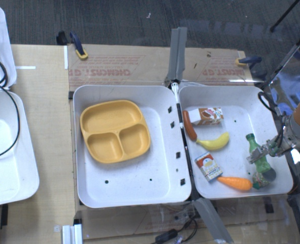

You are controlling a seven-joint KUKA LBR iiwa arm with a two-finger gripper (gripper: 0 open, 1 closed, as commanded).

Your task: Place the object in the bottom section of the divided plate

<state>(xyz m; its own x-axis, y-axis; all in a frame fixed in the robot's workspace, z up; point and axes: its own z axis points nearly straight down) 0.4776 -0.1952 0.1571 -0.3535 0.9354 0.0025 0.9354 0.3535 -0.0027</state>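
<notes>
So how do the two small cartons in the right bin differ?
The larger brown-and-white carton lies near the bin's far wall, long side across the view, beside the sausage's top end; the smaller red-and-white carton lies nearer the front, angled diagonally, between the yellow banana and the orange carrot. Both lie flat in the right white bin.

This is a robot lab: two white bins (124, 194) on a cardboard-covered bench (124, 65), clamps (78, 46), loose cables (2, 85).

A yellow divided plate (115, 131) lay flat in the left bin (89, 187), its three sections bare, slightly rotated.
</notes>
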